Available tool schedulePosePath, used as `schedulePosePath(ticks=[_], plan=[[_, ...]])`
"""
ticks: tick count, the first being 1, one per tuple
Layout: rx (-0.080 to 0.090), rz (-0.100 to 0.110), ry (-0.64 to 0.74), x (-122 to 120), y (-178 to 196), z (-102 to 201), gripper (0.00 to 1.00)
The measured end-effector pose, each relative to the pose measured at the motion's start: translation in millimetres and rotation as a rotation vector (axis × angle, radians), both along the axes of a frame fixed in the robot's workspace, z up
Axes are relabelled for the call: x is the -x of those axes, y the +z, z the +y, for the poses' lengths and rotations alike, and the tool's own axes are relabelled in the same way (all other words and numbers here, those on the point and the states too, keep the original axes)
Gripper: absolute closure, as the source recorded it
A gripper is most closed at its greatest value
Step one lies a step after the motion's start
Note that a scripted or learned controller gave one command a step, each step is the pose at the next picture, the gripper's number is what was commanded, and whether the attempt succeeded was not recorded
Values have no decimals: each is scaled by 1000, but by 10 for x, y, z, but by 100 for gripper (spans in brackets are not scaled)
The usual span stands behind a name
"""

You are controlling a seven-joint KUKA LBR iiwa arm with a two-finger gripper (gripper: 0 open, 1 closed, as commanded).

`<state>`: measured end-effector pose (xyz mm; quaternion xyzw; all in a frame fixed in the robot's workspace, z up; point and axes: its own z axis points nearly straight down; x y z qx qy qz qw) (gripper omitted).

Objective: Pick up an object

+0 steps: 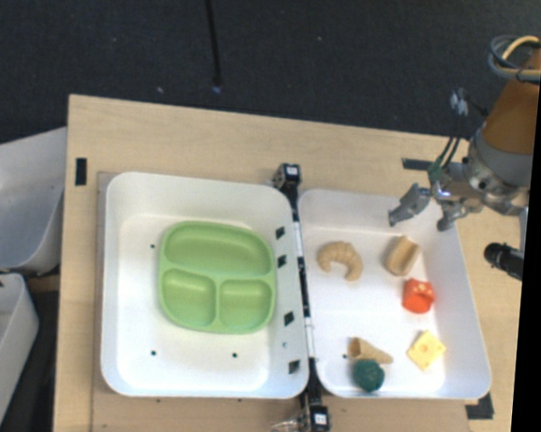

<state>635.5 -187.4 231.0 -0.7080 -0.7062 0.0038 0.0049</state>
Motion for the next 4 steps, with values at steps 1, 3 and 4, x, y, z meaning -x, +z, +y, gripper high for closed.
schedulePosePath(ticks=[1,3,4], plan=[[2,-14,3,-25,87,4,0],[4,-10,0,5,-1161,-39,0],[4,-14,-1,-5,-1289,-49,0]])
